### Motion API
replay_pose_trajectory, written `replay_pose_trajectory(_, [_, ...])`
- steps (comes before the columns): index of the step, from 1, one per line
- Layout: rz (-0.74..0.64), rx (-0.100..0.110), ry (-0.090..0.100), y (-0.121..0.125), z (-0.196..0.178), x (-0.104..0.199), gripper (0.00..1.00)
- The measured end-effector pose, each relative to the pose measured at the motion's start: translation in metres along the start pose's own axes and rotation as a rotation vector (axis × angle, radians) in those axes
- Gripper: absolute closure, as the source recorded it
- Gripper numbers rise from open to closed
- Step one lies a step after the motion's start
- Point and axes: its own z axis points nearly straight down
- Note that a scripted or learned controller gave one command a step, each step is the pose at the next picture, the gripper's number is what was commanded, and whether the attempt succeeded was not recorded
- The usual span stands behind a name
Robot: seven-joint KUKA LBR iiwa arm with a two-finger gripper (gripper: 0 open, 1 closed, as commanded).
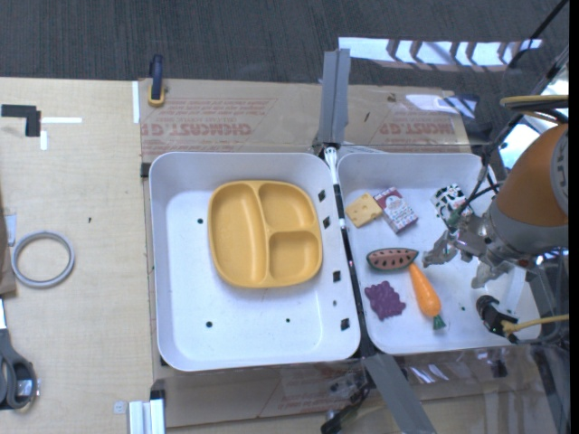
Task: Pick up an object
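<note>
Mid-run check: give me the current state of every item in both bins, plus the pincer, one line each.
Yellow divided plate: flat in left bin, compartments bare.
Cheese wedge: lying in right bin, beside the small box.
Small box: lying flat.
Watermelon slice: lying free.
Grapes: lying free.
Carrot: lying, green tip toward the front.
Black-and-white toy: near the arm.
Pincer: low over right bin, grasping nothing visible.

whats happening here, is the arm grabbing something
The arm's gripper is in the right bin, just right of the carrot and the watermelon slice. Nothing shows between its fingers. Also in that bin lie purple grapes, a cheese wedge, a small red-and-white box and a black-and-white toy. The left bin holds a yellow divided plate.
</note>
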Motion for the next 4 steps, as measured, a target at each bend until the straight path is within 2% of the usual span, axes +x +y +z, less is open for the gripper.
replay_pose_trajectory(1, [0.468,0.000,0.001,-0.019,-0.022,-0.016,0.00])
replay_pose_trajectory(2, [0.909,0.002,0.000,-0.037,-0.006,-0.006,0.00])
replay_pose_trajectory(3, [0.910,0.001,0.000,0.040,-0.016,-0.027,0.00])
replay_pose_trajectory(4, [0.909,0.001,0.000,0.007,-0.025,0.009,0.00])
